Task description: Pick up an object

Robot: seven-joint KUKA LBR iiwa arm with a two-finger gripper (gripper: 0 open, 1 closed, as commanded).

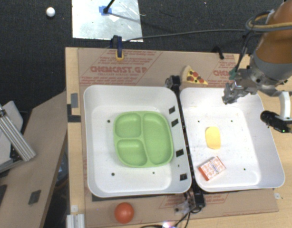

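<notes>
Cardboard underlies two white bins. Right bin (267,141) holds a yellow block (212,137) at centre and a box (212,168) at six o'clock; the gripper (230,95) hangs at twelve.

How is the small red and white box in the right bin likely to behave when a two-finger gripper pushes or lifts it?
The small box lies flat on the right bin, so it probably slides rather than rolls. It looks like thin card, so likely light and crushable. The gripper may struggle to get under its low profile.
</notes>
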